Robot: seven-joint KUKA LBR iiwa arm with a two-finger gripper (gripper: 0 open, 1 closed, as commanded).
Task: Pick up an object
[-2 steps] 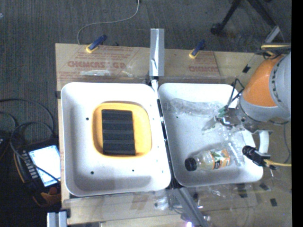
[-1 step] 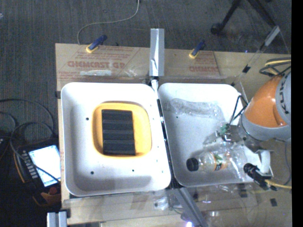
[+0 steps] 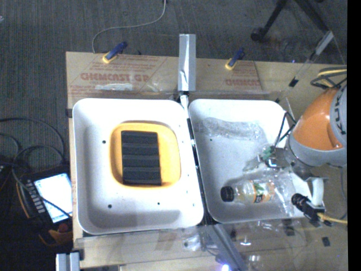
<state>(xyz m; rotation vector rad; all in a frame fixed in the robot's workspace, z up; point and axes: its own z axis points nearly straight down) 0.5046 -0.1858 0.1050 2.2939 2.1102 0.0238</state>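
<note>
We cannot tell how the fingers (image 3: 269, 161) are set; they hang in the right bin (image 3: 225, 117) above a clear bottle (image 3: 252, 191) lying on its side. The left bin (image 3: 90, 117) holds a yellow-rimmed black tray (image 3: 144, 154).

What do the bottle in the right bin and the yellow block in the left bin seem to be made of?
Bottle: probably clear, glossy plastic; the bin shows through it, and it has a dark cap.
Yellow block: possibly a matte sponge or foam, with a dark ribbed top; uncertain.
</note>
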